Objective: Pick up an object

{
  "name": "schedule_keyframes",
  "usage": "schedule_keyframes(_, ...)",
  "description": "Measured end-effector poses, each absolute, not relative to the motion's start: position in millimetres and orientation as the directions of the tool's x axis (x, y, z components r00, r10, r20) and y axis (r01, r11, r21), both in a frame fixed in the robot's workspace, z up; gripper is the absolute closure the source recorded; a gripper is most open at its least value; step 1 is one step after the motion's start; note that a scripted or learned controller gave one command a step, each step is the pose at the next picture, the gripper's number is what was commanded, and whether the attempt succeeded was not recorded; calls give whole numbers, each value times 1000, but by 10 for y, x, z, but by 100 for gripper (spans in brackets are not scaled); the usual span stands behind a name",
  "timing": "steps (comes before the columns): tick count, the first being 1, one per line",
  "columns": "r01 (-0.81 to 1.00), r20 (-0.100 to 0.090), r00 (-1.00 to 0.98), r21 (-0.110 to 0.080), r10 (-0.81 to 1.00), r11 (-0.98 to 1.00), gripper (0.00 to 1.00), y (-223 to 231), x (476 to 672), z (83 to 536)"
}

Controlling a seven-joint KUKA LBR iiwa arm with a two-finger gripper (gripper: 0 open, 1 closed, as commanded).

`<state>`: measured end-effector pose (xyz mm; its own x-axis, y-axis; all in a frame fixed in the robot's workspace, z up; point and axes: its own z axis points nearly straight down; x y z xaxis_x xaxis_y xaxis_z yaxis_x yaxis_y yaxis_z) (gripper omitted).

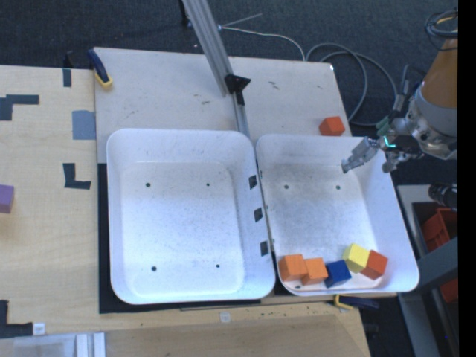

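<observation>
Your hand (373,155) hangs over the right bin's (312,199) 1 o'clock corner, its two fingers spread apart with nothing between them. The blocks you could pick sit well apart from it, clustered along that bin's 5 o'clock edge: two orange blocks (303,268) touching side by side, a blue block (337,272) just beside them, then a yellow block (357,256) touching a red-orange block (375,263). One more orange cube (332,126) rests on the surface outside the bin, at 12 o'clock from it. The left bin (182,214) lies alongside.
</observation>
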<state>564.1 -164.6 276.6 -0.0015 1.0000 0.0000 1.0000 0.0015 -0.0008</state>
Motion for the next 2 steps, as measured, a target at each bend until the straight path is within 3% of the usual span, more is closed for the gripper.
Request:
schedule_keyframes(1, 1000, 1, 2, -10, 1000, -2, 0, -1969, 5416, 1410)
schedule_keyframes(2, 1000, 2, -2, -6, 1000, 2, 0, -1779, 5498, 963)
